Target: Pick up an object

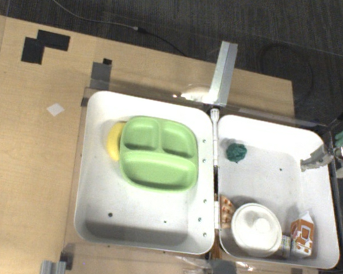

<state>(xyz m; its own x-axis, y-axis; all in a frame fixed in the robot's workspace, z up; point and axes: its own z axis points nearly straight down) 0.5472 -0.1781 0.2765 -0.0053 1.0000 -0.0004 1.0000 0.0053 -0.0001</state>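
In the right bin (263,174), green lump (236,152), white bowl (255,227), carton (302,234).

The two bins, left (97,173) and right (275,141), look like smooth, matt white plastic. The green divided tray (159,152) is smooth plastic with a soft sheen. The bench top (18,159) reads as pale wood-grain board, matt. The upright post (224,73) between the bins is brushed grey metal. The white bowl (255,228) looks glossy, and the floor (180,4) resembles dark, rough carpet
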